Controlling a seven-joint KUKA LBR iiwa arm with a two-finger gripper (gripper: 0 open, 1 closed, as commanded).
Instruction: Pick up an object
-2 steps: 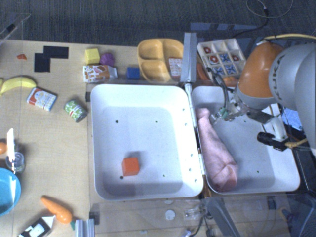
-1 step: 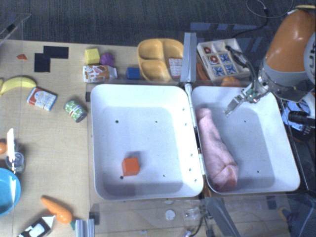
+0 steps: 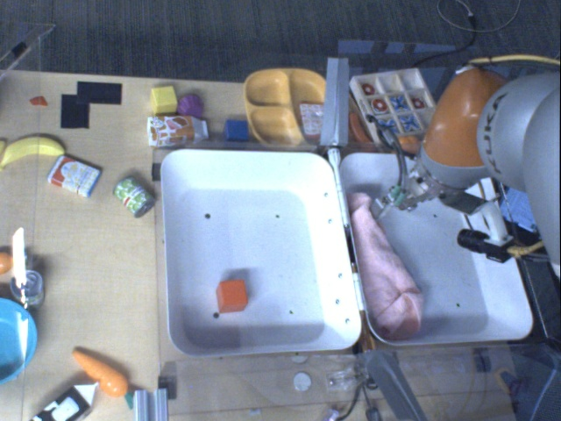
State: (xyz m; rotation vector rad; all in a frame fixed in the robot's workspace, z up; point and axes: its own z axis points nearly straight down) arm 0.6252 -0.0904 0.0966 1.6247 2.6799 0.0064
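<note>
An orange cube (image 3: pixel 232 296) lies in the left bin (image 3: pixel 254 174), toward its front left. A long pink soft object (image 3: pixel 382 268) lies along the left wall of the right bin (image 3: pixel 491 305). The grey arm with its orange band (image 3: pixel 456 123) leans in over the right bin's back. My gripper (image 3: pixel 396 198) hangs just right of the pink object's far end, small and partly hidden by the wrist and cables. Nothing can be made out in its grasp.
Outside the bins, on the bench to the left, lie a banana (image 3: pixel 31 150), a small carton (image 3: pixel 74 176), a can (image 3: pixel 134 196), a carrot (image 3: pixel 103 373) and a blue bowl (image 3: pixel 13 340). A yellow divided dish (image 3: pixel 280 103) and small blocks sit behind the left bin.
</note>
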